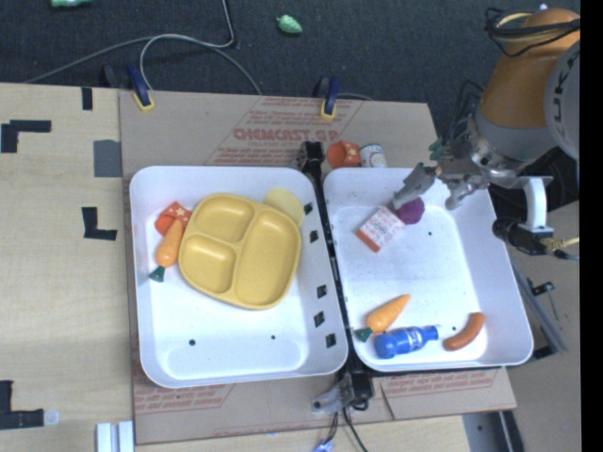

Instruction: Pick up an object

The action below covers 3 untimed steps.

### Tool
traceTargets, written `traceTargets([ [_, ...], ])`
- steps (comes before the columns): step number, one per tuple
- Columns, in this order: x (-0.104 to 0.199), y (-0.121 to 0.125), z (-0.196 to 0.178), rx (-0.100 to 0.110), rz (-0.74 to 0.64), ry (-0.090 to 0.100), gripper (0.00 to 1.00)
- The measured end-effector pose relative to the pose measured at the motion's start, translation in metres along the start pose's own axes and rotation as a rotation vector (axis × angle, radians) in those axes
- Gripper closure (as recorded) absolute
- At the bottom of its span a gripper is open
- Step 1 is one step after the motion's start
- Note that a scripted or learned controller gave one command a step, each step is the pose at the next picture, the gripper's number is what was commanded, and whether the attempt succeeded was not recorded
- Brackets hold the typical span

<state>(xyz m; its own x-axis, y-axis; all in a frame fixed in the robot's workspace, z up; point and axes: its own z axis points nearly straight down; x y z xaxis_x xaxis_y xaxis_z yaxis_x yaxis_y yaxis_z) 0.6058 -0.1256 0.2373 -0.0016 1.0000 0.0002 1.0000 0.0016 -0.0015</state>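
Note:
My gripper (434,194) hangs over the far part of the right bin (499,281), open, its fingers spread with nothing between them. A small purple object (412,211) lies just under the left fingertip (408,194). A red and white packet (380,228) sits a little to the left of it. Along the near side of the same bin lie an orange carrot (388,313), a blue bottle (405,340) and a reddish sausage (464,331).
The left bin (226,347) holds a yellow divided plate (240,250), a pale yellow piece (283,201), a small carrot (169,245) and a red item (171,217). Small objects (353,154) lie beyond the bins. Cables (188,40) run across the dark floor.

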Motion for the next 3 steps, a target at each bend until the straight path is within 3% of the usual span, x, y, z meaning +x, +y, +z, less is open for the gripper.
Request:
traceTargets([
  [1, 0.0269, 0.0096, 0.1512, -0.004, 0.0, 0.0, 0.0],
  [2, 0.0259, 0.0095, 0.1416, -0.004, 0.0, -0.002, 1.0],
  [3, 0.0258, 0.0094, 0.1418, -0.004, 0.0, -0.002, 0.0],
])
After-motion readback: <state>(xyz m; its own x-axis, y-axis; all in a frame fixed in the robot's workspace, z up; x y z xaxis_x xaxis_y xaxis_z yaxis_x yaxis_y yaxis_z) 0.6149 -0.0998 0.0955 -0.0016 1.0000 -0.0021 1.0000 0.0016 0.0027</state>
